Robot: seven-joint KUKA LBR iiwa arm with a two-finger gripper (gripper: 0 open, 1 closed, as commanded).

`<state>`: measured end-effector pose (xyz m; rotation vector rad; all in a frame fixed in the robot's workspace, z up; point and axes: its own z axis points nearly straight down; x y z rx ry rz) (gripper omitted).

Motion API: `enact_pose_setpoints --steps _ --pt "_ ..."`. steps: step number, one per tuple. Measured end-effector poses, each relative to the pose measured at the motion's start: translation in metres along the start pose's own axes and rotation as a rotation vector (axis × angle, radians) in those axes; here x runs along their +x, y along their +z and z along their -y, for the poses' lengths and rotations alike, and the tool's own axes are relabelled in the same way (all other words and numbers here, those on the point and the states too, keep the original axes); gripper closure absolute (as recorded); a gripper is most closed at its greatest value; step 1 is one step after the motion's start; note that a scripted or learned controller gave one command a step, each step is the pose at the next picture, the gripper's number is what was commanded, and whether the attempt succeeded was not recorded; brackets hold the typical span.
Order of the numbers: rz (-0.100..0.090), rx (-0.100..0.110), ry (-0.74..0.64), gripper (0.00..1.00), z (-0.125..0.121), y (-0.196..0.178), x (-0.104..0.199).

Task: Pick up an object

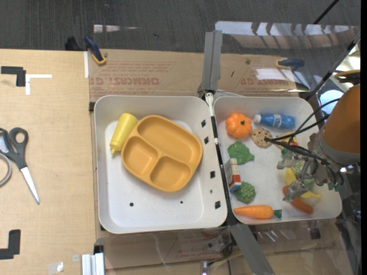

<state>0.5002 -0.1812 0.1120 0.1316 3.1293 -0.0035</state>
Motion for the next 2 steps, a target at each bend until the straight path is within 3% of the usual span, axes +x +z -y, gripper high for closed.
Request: enact_pose_setpoints --steps 1,2 --pt "-0.006 -0.002 0.122 0.0 0.0063 0.0191 0.0142" --pt "-0.003 -0.001 0.118 1.0 0.0057 0.0094 0.0123"
